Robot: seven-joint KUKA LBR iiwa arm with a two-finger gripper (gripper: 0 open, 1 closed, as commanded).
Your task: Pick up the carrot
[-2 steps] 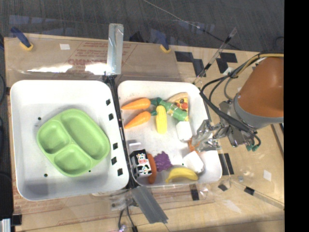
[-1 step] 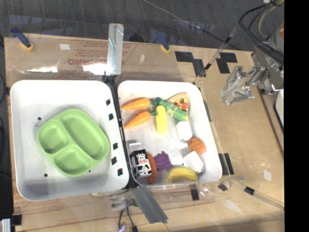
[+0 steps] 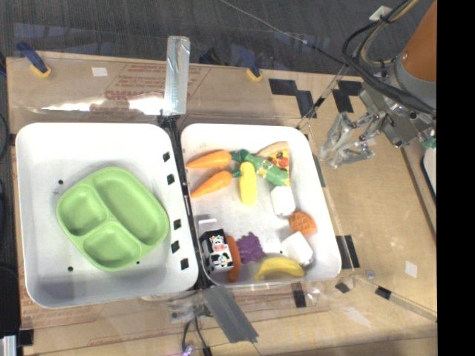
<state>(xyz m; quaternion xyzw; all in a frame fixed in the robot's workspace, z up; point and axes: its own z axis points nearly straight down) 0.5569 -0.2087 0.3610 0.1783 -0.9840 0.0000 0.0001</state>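
I am seeing the gripper hanging released outside the right bin rim, carrot against the left wall.

Worktop: brown board surface, black marker squares scattered near the bins. Two shallow white bins sit on it side by side, edges touching. Left bin toward the view's left, right bin beside it. Yellow clips at the far edge.
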